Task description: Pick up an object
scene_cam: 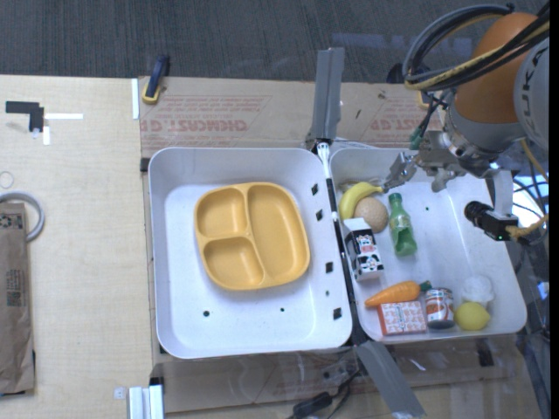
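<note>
Right bin, upper half: a green bottle lies flat beside a banana. Judged light, stiff and slippery; best gripped across its body. The hand, at the bottle's 12 o'clock, hangs tilted over the bin's far rim; its opening cannot be told.

My counter is pale wood. Two white bins sit on it side by side, touching: the left bin and the right bin. Brown cardboard lies behind them, and a brown paper bag rests at the far left edge.
</note>
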Controlling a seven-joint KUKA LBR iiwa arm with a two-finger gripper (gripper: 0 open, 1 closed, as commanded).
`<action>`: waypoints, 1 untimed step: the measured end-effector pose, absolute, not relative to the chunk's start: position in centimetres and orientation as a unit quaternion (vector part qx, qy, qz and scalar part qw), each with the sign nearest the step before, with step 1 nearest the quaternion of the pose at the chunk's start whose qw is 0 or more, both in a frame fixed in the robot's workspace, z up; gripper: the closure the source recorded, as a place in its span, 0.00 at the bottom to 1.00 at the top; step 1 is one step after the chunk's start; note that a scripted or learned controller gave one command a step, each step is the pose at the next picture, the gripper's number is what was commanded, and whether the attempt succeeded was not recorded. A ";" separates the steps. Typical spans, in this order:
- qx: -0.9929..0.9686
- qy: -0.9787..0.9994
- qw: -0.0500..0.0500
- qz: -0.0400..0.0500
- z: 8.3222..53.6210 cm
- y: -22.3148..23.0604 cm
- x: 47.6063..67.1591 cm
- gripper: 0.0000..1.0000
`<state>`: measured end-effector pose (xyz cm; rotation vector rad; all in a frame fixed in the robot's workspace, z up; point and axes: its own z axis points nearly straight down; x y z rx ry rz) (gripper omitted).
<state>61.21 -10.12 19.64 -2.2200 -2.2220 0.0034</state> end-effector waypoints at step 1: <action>-0.697 -0.717 -0.003 -0.003 9.6 -10.4 61.8 0.00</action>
